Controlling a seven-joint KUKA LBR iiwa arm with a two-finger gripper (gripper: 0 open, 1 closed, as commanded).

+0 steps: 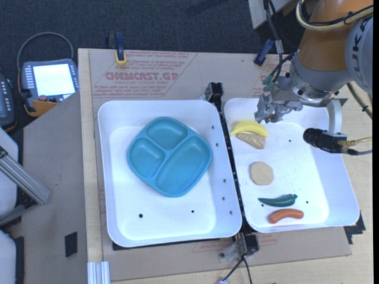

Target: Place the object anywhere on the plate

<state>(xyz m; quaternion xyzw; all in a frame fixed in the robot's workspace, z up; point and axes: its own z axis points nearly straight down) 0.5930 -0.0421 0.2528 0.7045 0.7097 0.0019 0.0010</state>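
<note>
Bench [148, 67] of brown board, bearing two shallow white bins side by side. Left bin [118, 212]: holds a blue plate [170, 156] with three compartments, lying flat near the bin's middle, turned at a slant to the bin walls. Right bin [331, 182]: holds four items. Yellow banana [249, 128] at the upper left corner area of that bin, touching a tan wedge-shaped piece [253, 139] just below it. Round tan cookie-like disc [261, 173] lower down, apart from the banana. Green pepper [278, 200] nearer the front wall, with an orange-red sausage-shaped item [286, 215] just beside it toward the front. All four items in the right bin, none on the plate. Grey arm with orange band [331, 28] entering from the right, wrist over the upper part of the right bin. Gripper [269, 114] hanging just above and to the right of the banana, close to its upper end; contact with the banana not determinable. Fingers dark and small against the white bin wall, spacing too blurred to judge; nothing seen between them. Black cylindrical fitting [323, 139] with cable lying over the right side of the right bin. Handheld screen unit [52, 80] off the bench at upper left.
</note>
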